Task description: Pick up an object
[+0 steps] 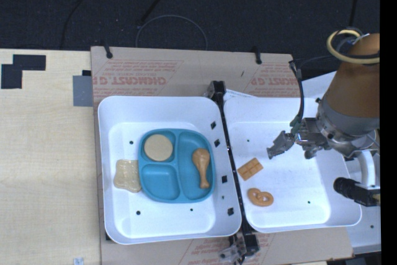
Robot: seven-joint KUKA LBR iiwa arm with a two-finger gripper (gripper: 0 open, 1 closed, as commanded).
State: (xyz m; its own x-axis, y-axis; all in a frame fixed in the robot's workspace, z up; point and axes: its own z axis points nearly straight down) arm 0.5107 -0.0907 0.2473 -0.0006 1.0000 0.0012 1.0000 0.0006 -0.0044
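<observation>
My gripper [290, 147] hangs over the right bin [335, 211], near its middle, with nothing seen in its grasp. Below and left of it, an orange rectangular cracker [250, 169] lies on the bin floor, a short way off. A brown pretzel [260, 197] lies nearer the front edge of the same bin. In the left bin [118, 220] a blue divided tray [166, 188] holds a round tan biscuit [157, 147] and a chicken drumstick [202, 166]. A pale toast slice [128, 175] lies just left of the tray.
A black divider rail [227, 158] runs between the two bins. Behind them lies a cardboard sheet [186, 71]. The arm's grey body [353, 96] stands over the right bin's right side. A wooden bench top [43, 158] stretches out to the left.
</observation>
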